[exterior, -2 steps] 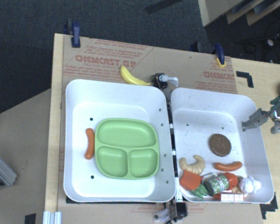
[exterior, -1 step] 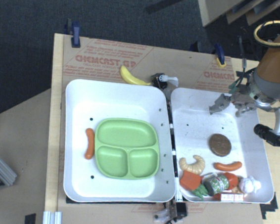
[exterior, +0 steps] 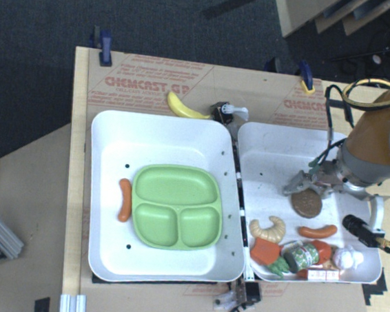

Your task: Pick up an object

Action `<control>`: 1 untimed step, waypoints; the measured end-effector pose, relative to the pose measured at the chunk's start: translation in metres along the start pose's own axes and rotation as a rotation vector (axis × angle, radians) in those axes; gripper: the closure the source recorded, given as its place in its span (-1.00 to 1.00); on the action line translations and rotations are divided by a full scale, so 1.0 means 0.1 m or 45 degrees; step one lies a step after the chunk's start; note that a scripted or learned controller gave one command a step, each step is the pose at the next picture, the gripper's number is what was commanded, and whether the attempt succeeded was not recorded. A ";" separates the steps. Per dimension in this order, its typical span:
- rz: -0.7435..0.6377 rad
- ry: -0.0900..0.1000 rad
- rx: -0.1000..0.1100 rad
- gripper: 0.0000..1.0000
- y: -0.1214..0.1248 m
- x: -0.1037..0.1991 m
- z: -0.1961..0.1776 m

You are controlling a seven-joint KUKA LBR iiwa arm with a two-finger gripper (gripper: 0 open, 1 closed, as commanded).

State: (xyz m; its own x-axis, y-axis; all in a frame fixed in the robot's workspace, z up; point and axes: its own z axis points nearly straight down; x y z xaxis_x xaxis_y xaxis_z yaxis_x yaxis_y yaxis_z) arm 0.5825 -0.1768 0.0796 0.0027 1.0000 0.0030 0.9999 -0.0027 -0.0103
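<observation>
Gripper (exterior: 307, 186) hangs low in the right bin (exterior: 264, 152), jaw state I cannot tell, just over the brown round patty (exterior: 308, 204). Judged step: closing in; next, descend, grip and lift.

A broad orange band (exterior: 379, 134) was seen above a grey wrist section (exterior: 361, 168). Black and yellow cables (exterior: 339, 105) were looped beside it. The gripper (exterior: 307, 185) was built of dull grey metal, with thin, angular parts.
</observation>
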 end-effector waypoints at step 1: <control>0.002 0.006 -0.004 -1.00 -0.97 -0.47 -0.04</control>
State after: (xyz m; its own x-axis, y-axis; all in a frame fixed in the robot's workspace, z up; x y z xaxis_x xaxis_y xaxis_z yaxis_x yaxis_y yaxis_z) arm 0.4859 -0.2231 0.0847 0.0040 1.0000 0.0076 1.0000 -0.0039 -0.0074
